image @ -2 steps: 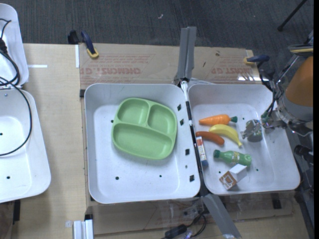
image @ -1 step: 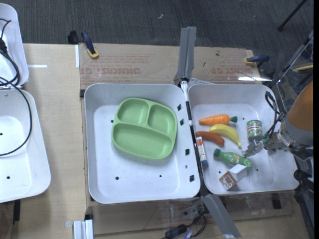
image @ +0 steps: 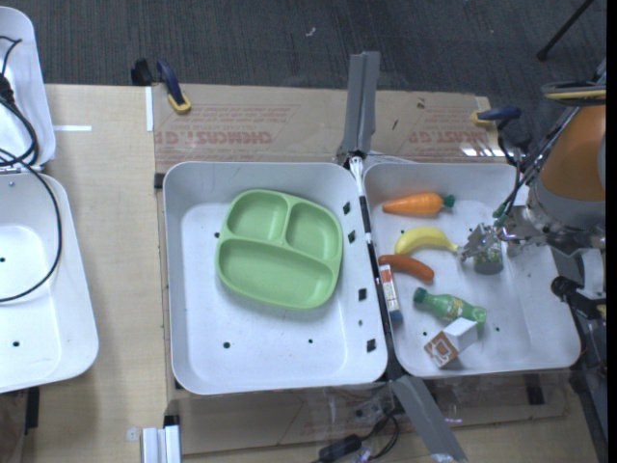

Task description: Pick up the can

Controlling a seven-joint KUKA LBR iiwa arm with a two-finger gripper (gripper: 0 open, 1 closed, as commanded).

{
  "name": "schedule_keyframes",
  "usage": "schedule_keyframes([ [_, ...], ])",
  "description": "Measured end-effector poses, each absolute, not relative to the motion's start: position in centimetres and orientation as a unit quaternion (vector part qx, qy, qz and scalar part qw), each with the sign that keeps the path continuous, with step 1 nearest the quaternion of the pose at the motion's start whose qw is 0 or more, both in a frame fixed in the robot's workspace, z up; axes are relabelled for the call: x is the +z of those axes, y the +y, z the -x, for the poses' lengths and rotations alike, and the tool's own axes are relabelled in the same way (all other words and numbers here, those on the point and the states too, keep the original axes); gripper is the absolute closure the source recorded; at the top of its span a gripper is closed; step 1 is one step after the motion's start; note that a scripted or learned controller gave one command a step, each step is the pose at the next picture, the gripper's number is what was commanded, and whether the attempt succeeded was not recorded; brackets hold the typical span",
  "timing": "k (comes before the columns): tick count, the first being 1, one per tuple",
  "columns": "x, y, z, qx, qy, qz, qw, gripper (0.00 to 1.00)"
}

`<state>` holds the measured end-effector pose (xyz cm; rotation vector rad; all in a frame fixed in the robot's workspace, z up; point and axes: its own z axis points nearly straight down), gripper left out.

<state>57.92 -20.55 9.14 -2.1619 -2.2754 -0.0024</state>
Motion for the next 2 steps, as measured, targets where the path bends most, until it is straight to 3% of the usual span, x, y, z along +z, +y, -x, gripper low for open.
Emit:
schedule_keyframes([
  [1, 9.9, -20.7, -57.9, 0.0002, -0.725, 0.689, 0.002, 1.00],
  [2, 22.1, -15.9, -59.8, 0.0014, -0.731, 0.683, 0.001, 1.00],
])
